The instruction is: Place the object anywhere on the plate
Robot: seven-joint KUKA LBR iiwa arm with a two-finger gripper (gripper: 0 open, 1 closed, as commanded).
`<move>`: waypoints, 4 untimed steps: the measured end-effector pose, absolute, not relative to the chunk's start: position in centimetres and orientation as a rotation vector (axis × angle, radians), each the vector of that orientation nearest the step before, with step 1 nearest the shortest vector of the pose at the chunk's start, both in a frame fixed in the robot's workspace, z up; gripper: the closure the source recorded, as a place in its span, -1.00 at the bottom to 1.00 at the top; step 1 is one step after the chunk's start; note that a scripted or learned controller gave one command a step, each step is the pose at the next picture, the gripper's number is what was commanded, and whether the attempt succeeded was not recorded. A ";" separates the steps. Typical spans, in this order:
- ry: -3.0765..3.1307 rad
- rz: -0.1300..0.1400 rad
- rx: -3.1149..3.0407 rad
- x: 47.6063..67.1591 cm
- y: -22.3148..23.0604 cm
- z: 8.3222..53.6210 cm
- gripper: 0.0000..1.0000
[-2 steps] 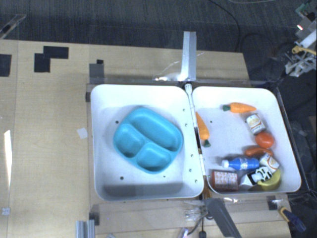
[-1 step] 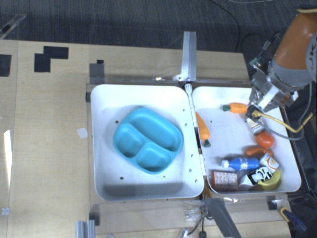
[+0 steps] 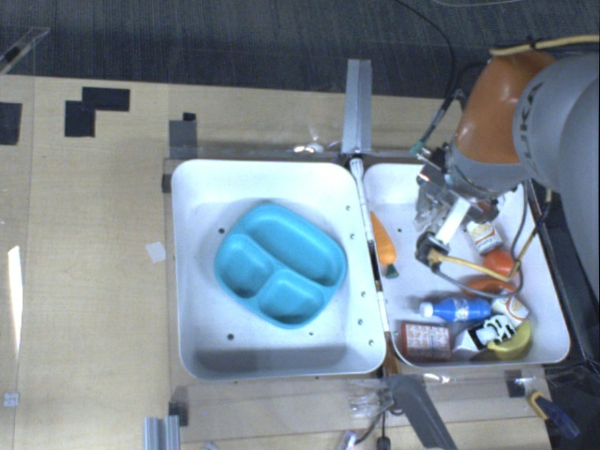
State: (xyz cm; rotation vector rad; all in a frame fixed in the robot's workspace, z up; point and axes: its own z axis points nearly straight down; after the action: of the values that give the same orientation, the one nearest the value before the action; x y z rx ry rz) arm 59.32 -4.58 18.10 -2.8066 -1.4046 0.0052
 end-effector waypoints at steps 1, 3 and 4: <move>-1.485 0.006 -2.765 59.0 3.1 18.1 1.00; -1.593 0.008 -2.705 51.9 15.7 15.3 1.00; -1.167 -0.020 -2.918 49.3 20.3 9.2 1.00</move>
State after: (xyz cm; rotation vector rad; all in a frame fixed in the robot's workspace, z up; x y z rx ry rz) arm 49.26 20.28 9.17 -2.9181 -1.1668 -0.0203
